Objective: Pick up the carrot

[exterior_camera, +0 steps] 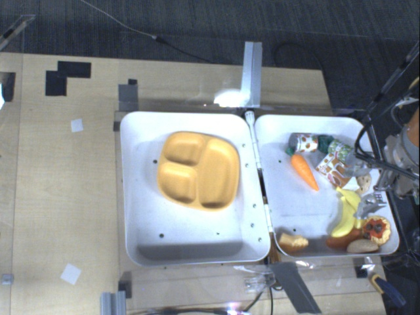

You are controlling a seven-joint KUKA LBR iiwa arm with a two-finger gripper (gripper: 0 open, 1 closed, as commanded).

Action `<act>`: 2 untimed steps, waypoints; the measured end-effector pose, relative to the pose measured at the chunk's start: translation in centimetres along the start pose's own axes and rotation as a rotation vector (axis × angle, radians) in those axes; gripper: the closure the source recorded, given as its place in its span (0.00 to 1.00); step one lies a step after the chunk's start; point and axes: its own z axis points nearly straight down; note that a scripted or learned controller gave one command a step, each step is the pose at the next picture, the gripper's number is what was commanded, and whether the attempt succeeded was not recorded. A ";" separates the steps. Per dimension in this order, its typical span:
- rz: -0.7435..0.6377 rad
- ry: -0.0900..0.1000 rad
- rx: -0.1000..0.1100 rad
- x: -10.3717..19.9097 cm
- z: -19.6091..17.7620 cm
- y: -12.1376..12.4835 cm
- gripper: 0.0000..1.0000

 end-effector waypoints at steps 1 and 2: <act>-0.096 -0.012 0.001 -1.7 12.3 5.4 0.00; 0.042 -0.010 0.001 -0.1 12.3 9.3 0.00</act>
